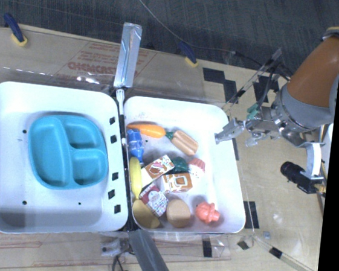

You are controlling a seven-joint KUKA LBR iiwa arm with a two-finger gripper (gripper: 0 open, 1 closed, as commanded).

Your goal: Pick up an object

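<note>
At the near edge of the right bin point(229, 169) lie a tan round piece point(179, 212), a pink toy point(207, 213) and a wrapped packet point(157, 203). Farther in, a banana point(134, 176), small printed cartons point(170, 174) and a blue bottle point(133, 140) crowd together, with a hot dog bun point(184, 142) and a carrot point(148, 129) beyond. The left bin point(4, 143) holds a blue divided tray point(67, 150). The gripper point(234, 131) hovers over the right bin's far right rim, carrying nothing; whether it is spread cannot be told.
</note>
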